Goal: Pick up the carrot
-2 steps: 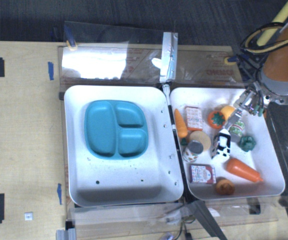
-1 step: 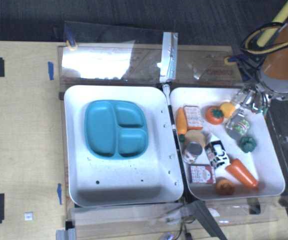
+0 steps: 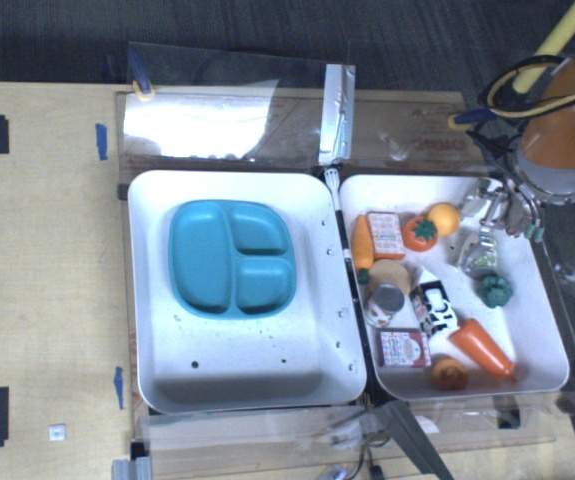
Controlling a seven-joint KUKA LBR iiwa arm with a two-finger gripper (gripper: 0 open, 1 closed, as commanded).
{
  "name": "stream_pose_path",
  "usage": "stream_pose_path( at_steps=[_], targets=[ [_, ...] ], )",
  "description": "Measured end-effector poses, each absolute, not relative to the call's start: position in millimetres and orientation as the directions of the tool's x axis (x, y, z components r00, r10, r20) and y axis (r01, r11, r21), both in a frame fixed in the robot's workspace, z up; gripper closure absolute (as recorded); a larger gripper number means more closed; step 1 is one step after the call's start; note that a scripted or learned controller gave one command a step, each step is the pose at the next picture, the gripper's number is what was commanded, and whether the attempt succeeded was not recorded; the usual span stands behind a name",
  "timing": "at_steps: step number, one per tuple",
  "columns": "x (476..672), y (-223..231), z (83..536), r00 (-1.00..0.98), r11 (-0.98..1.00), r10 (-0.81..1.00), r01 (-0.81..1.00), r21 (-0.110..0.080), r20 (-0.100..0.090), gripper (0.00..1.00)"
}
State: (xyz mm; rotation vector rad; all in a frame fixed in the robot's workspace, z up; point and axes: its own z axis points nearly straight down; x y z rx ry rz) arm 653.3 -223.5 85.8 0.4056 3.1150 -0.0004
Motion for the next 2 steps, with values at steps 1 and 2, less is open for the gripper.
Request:
stream_pose_path(
  at_steps=[1,2],
  targets=[
    [660.1,-199.5,149.3,-0.991,0.991,0.133,0.133,0.000,-0.012,0.00],
    [659.0,-204.9,86.2,-0.995,0.995,-0.104,-0.104,0.001,-0.004,0.00]
  ],
)
